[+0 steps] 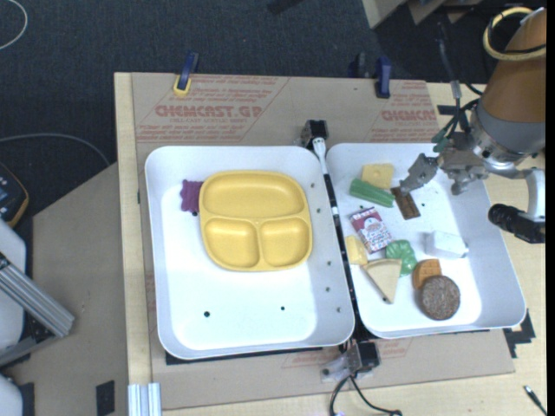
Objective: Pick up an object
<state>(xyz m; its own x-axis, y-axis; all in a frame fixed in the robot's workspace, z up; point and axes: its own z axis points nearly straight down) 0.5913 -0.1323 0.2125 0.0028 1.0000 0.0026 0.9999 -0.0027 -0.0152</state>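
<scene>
- I work in a robotics lab, not a kitchen: my bench point(260, 111) is a board still in printed protective paper, held by clamps point(184, 76) at the upper edge.
- Two white bins point(251, 332) sit side by side on it, with loose cables point(347, 393) at the bottom of the frame.
- The food point(390, 250) in the right bin looks like toy pieces, beside a yellow divided plate point(256, 217).
- Dark carpet point(78, 33) fills the upper left; an aluminium frame rail point(35, 297) shows at lower left.

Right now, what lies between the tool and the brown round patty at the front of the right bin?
In the camera view, between the tool and the brown round patty lie a white block and an orange piece beside the patty.
</scene>
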